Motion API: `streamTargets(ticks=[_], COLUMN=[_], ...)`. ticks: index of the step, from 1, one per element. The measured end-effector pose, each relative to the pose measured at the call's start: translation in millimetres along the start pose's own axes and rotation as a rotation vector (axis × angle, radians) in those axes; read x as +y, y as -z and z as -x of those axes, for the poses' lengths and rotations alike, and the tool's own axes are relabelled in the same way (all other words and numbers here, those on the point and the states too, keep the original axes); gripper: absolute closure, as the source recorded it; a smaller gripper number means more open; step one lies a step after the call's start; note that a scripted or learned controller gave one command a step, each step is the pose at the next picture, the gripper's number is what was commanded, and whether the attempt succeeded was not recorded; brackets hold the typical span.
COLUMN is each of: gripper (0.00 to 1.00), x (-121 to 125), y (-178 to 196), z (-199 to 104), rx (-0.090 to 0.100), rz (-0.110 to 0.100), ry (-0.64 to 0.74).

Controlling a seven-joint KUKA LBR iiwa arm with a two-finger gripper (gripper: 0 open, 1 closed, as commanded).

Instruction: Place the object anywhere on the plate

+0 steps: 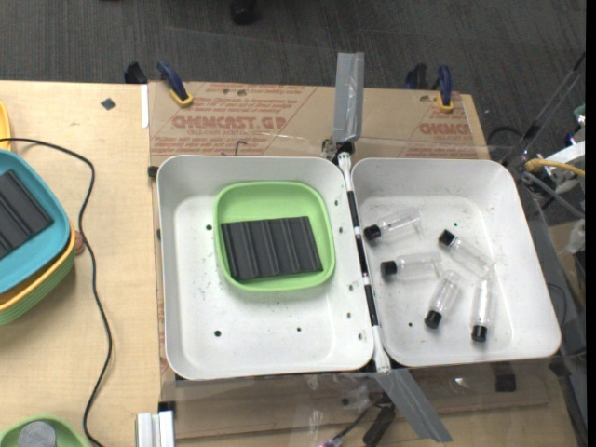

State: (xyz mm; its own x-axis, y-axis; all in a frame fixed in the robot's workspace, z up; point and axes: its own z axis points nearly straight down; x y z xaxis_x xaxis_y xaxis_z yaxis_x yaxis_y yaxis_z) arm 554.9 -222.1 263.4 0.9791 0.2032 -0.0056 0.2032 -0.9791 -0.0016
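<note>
While the green plate (274, 205) with its dark ribbed insert (271, 248) sits in the left bin (186, 333), five clear vials with black caps (438, 277) lie scattered on the floor of the right bin (521, 343), well apart from the plate, and the gripper's state cannot be told.

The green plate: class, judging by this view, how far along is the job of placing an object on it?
Nothing looks done: the green plate in the left bin carries only its dark ribbed insert. Nothing is in hand. All five vials lie in the right bin, so one remains to be picked and placed.
</note>
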Motion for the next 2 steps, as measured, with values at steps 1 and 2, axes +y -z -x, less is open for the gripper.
streamTargets(ticks=[1,2], gripper=[0.00,0.00], x=[-4.4,-5.7], y=[-6.4,-1.0], z=[12.5,22.9], rx=[-0.001,0.001], rz=[-0.001,-0.001], ry=[-0.004,-0.004])
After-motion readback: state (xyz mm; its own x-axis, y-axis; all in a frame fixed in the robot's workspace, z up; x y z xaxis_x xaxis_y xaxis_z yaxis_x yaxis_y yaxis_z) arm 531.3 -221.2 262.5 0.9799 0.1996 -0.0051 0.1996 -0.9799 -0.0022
